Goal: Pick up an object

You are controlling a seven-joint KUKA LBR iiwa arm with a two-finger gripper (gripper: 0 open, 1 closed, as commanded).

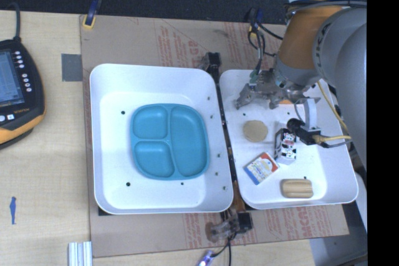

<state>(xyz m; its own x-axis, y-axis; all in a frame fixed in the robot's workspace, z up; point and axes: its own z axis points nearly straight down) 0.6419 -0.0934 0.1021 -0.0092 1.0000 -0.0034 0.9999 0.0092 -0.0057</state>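
1. White bins sit side by side on the counter [50,196]. The left bin [109,81] holds a blue divided plate [169,140].
2. The right bin [336,187] has a tan disc [255,131], a small packet [262,168] with red and blue print too small to read, a tan block [296,188], and a small black-and-white thing [288,143] I can't identify.
3. The gripper [265,95] hangs over the right bin's far end, above the disc. Can't tell the fingers' state, too blurry.
4. A pendant [15,93] is cut off at the left edge.

A blue divided plate [169,141] lies in the left bin [106,87]; the hand [257,98] hangs over the right bin [340,180].
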